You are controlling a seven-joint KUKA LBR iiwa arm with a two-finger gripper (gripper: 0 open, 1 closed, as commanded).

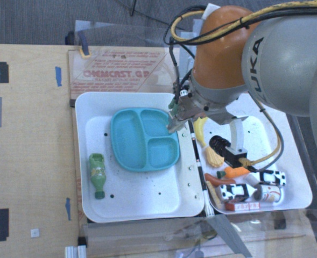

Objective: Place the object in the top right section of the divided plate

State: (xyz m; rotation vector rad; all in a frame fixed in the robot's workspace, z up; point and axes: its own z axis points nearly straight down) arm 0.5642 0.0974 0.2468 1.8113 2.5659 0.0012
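Note:
A teal divided plate lies in the left bin, with one long section on its left and two smaller ones on its right. All three sections look bare. My gripper hangs at the right rim of the plate's top right section, close to the wall between the bins. The wrist and the orange band above it hide whatever might be between its tips, and I see no object held there.
A green bottle lies in the left bin, left of the plate. The right bin holds a banana, a carrot, a black-and-white cow toy and other small items. The arm covers the upper part of the right bin.

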